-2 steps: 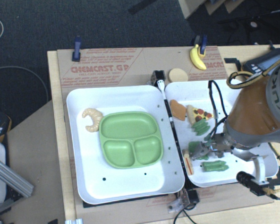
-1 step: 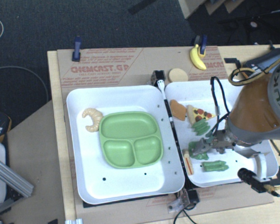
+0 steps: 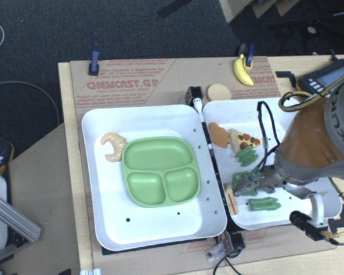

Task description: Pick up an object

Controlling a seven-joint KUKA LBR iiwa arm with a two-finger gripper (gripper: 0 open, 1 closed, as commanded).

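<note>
Over right bin (image 3: 241, 220), pincer (image 3: 243, 185) touching green object (image 3: 242, 178).

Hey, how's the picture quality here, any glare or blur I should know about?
Camera view: lighting is even and soft, with faint shadows under the green tray; the white bins look bright but keep their edges; the small food pieces in the right bin are slightly soft; the arm looks a little blurred, and the gripper is too murky to read.

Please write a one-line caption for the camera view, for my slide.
KUKA arm's pincer reaches into the right bin among toy foods; green divided tray and croissant sit in the left bin.
</note>
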